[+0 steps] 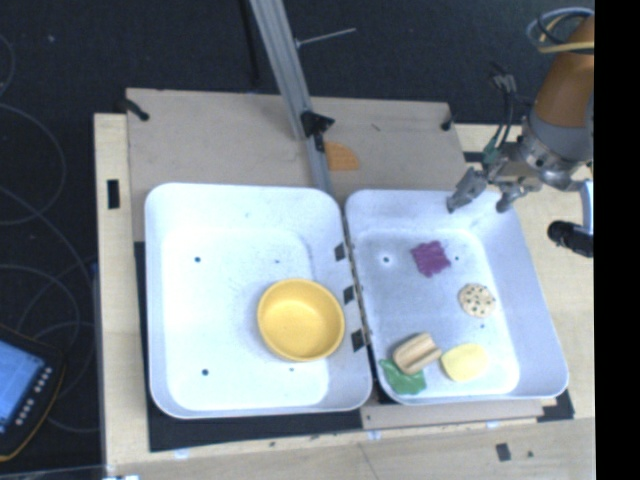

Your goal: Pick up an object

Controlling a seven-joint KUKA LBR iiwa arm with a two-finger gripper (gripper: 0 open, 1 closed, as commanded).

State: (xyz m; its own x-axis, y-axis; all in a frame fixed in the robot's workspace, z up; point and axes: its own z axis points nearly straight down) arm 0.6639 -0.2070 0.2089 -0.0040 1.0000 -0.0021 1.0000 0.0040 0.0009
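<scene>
Two bins side by side on the bench. Left bin — a bowl sits in its near right part. Right bin — a small block lies toward the far middle, a cookie to its near right; along the near edge lie a leaf-shaped piece, a bread roll and a lemon-like piece, left to right. The gripper hangs over the right bin's far right corner.
</scene>
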